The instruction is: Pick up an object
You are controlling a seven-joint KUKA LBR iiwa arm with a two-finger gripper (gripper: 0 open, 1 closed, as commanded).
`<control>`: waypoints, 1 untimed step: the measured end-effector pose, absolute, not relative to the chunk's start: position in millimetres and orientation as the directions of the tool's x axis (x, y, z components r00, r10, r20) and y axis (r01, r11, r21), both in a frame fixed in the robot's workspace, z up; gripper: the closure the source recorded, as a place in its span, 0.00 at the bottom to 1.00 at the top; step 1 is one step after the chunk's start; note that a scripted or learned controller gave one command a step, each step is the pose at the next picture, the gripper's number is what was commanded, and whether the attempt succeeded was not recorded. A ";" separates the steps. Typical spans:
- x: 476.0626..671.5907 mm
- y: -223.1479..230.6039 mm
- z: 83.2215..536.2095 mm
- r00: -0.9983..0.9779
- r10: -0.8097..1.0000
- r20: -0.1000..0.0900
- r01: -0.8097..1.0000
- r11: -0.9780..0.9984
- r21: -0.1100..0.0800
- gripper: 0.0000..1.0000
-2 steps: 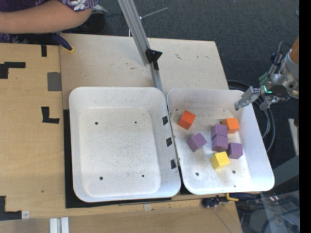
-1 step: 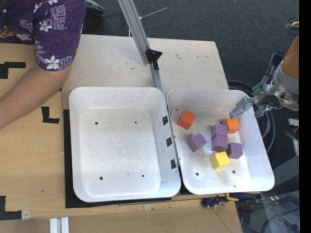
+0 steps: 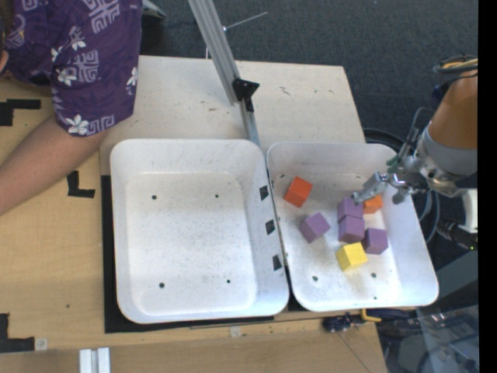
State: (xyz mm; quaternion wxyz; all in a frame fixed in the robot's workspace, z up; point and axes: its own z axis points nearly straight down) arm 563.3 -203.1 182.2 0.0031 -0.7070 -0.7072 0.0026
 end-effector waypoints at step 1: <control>558.5 -195.4 119.8 -0.001 1.000 0.002 1.000 0.001 -0.009 0.00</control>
